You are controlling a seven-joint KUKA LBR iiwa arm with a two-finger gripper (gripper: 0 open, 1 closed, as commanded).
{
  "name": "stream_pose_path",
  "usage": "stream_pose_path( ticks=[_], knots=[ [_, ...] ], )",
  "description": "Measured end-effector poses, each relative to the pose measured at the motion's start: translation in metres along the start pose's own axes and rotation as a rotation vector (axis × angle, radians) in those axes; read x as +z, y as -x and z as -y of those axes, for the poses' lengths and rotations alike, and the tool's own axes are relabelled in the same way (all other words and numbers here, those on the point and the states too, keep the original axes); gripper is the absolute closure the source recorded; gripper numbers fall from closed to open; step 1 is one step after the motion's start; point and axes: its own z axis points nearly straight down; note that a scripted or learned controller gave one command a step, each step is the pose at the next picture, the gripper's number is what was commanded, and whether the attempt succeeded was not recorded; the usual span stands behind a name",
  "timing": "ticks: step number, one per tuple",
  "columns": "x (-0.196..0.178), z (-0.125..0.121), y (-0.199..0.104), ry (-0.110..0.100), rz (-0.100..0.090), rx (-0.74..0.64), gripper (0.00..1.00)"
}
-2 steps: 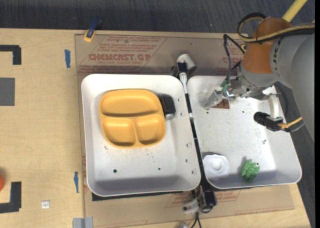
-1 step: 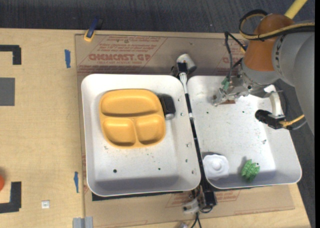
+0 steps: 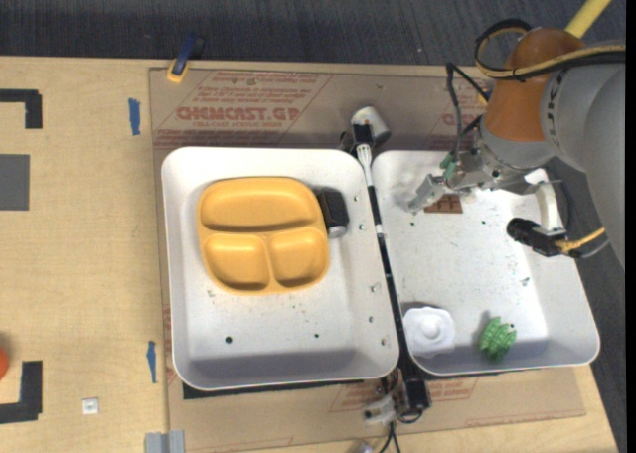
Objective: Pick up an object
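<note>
I am watching the arm [image 3: 542, 103] reaching in from the upper right of the frame, its orange band sitting above the wrist, with the gripper [image 3: 425, 195] hanging low over the upper left part of the right bin [image 3: 566, 302]. From this slant I cannot tell how the gripper is set, and I am seeing nothing caught in it. A small brown patch [image 3: 447, 205] is showing on the bin floor just beside the gripper tip. Toward the lower edge of the same bin, a white round object [image 3: 429, 329] is lying near the lower left corner, and a green knobbly object [image 3: 497, 337] is sitting a little to its right, the two apart from each other and well apart from the gripper. In the left bin [image 3: 189, 282], a yellow divided tray [image 3: 263, 232] is lying in the upper middle, with a small black object [image 3: 332, 211] touching its right edge.
</note>
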Motion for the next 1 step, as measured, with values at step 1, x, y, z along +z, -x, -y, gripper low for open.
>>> stream_pose_path(
  ticks=[1],
  knots=[
    [0.0100, 0.1172, -0.0179, -0.006, -0.003, 0.074, 0.00]
  ],
)
